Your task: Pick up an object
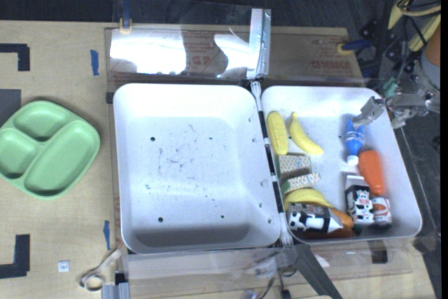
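blue bottle (353, 136) beside end effector (369, 110)

Bright, even light falls from overhead onto my bench, and both white bins (185, 150) come close to washing out. The harshest glare sits on the clear plastic sheet (185, 45) behind the left bin, a white patch hiding what lies under it. Shadows are soft and short, pooling along the bins' near walls. The floor beyond stays dim. Everything looks slightly soft and grainy.
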Robot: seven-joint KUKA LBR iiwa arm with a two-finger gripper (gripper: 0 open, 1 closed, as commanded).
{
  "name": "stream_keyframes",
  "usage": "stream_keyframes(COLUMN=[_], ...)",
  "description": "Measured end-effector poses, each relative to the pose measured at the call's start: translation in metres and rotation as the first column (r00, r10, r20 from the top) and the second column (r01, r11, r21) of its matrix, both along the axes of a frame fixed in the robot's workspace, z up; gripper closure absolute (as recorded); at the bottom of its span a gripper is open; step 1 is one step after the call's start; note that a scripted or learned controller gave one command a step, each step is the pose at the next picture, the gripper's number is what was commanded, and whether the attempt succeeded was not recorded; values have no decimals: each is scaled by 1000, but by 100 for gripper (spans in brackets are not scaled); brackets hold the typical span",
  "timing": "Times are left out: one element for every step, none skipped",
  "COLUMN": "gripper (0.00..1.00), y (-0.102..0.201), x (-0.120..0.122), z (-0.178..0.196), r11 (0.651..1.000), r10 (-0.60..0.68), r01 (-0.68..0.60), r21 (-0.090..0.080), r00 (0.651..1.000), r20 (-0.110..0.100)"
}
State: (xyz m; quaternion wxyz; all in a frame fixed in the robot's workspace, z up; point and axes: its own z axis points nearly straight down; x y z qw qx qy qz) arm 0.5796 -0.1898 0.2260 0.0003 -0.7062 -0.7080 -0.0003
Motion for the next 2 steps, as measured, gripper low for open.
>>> stream_keyframes(gripper=[0, 100], y=[-20, -22], x=[36, 35], z=[-128, -119], r11=[999, 999], r10=[-40, -39], r01=[40, 39], r21=[10, 3], r00=[999, 999], r20=[8, 7])
